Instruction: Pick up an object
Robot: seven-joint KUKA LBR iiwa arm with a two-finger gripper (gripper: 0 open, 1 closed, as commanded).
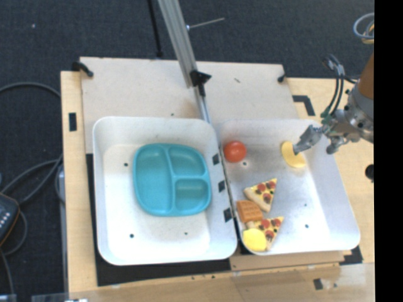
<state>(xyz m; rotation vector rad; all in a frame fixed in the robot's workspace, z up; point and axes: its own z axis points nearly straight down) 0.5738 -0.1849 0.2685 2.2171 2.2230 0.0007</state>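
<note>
Setting: dark carpeted floor around a pale wooden worktop [157, 83], with a slanted aluminium strut [179, 33] rising from its rear centre. Item 1, left bin [113, 231]: shallow, white, carrying a turquoise divided plate [171, 180] laid flat near its middle. Item 2, right bin [327, 219]: shallow, white, touching the left bin along the shared edge and carrying all the small goods. Item 3, arm: grey, entering from the right, its gripper [310, 137] hanging over the upper right part of the right bin; the jaws look parted and nothing sits between them. Item 4, yellow piece [293, 155]: rounded, lying just beside and partly under the gripper tip; whether they touch cannot be told. Item 5, pizza slice [263, 192]: toy, mid-bin. Item 6, second pizza slice [272, 226]: near the front edge, beside a yellow round piece [254, 238]. Item 7, brown waffle-like block [248, 210]: between the two slices, by the bin's left wall. Item 8, red ball [235, 151]: upper left of the right bin, well apart from the gripper. Status: approach step, nothing lifted yet. Likely candidate is the yellow piece; the next move calls for centring over it, descending, closing, then lifting clear.
</note>
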